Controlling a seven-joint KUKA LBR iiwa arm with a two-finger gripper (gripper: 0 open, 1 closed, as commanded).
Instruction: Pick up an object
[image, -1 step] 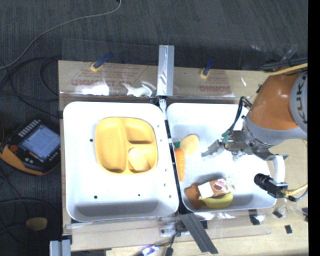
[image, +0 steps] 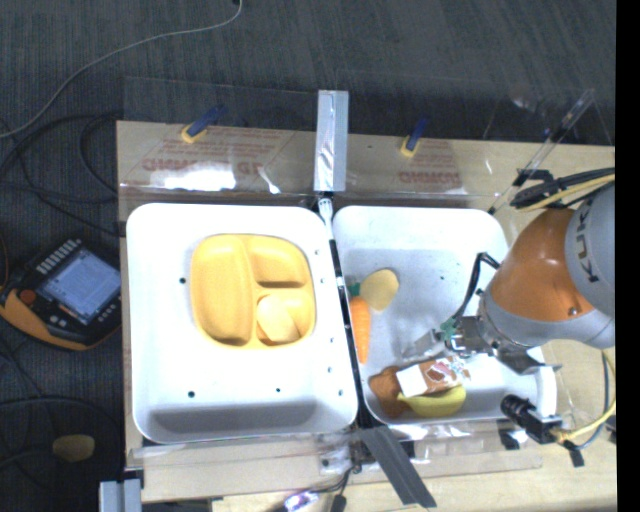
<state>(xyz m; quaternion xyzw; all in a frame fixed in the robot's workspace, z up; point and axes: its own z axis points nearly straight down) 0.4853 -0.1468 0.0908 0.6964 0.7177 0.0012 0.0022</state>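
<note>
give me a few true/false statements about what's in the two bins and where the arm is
1. A yellow divided tray lies in the left bin. True.
2. The arm's gripper is over the left bin. False: it is over the right bin, near its lower part.
3. An orange carrot lies along the right bin's left wall. True.
4. The small packet sits alone in the right bin's upper corner. False: it lies at the lower edge, on top of a yellow banana-like item.
5. A pale round item lies just above the carrot. True.
</note>
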